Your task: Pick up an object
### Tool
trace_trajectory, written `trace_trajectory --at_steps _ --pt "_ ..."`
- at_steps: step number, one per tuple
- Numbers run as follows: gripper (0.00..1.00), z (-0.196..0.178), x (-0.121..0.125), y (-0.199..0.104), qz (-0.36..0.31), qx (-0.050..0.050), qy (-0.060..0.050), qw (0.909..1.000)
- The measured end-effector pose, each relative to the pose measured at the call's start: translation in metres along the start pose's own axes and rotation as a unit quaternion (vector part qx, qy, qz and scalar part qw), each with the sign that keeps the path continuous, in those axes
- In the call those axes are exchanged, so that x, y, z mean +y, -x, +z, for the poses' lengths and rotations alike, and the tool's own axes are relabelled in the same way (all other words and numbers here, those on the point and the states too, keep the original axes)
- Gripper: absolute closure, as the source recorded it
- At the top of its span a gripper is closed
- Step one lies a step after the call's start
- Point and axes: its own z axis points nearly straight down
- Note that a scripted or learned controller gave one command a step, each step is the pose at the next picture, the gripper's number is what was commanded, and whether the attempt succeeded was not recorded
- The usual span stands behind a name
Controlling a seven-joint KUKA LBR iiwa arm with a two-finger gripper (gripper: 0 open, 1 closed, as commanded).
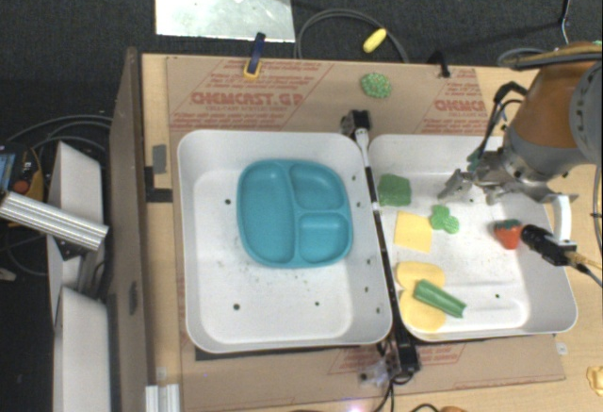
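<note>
The small green object [445,220] lies mid right bin [546,311], just below my gripper [468,182], whose fingers look spread with nothing between them. Coming down slightly off, I judge I'd nudge it toward the yellow square [413,232] and close on air

Single fixed camera above bench [283,80], slanted down, both bins [203,240] framed.

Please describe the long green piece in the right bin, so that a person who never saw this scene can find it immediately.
Find the right white bin, then go to its near left corner. There a yellow round piece lies, and the long green piece rests across it at a slant. The other green items are a square block and a small leafy lump; this alone is stick-shaped.
</note>
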Motion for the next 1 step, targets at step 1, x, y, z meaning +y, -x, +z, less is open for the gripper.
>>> trace_trajectory --at_steps 1 --pt "0.00 0.0434 -0.0144 -0.0247 -0.002 0.002 -0.003 1.0000"
